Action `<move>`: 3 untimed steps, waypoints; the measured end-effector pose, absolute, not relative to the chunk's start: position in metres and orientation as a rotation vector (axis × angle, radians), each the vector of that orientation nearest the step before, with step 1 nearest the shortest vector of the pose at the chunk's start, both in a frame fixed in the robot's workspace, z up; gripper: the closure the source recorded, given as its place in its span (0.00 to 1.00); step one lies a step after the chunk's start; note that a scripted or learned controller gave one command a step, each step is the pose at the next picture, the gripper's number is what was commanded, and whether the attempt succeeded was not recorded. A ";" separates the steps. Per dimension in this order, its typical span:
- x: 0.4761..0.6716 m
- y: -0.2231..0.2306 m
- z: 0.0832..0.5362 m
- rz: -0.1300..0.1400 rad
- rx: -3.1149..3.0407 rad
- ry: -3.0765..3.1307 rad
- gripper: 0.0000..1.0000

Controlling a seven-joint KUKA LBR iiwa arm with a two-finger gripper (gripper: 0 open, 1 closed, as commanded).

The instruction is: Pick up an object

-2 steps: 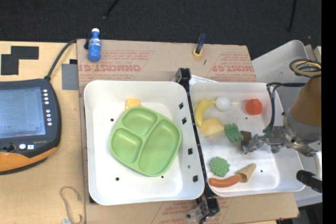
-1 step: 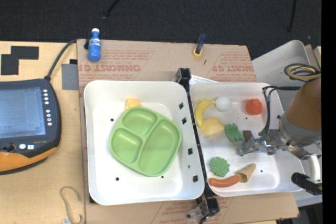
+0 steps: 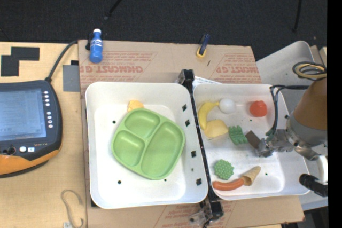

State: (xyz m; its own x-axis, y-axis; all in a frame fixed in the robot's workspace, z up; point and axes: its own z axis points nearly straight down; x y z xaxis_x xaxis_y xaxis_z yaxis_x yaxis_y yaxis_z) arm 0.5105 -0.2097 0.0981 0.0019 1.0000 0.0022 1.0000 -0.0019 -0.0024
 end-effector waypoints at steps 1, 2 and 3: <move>0.512 -0.215 0.141 -0.001 -2.223 -2.222 1.00; 0.519 -0.207 0.198 -0.003 -2.222 -2.225 1.00; 0.519 -0.208 0.229 -0.001 -2.221 -2.223 1.00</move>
State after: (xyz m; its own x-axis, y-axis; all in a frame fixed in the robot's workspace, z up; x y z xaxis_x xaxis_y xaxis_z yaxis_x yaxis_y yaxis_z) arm 0.5191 -0.2084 0.2294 -0.0011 1.0000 -0.0004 1.0000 0.0011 0.0014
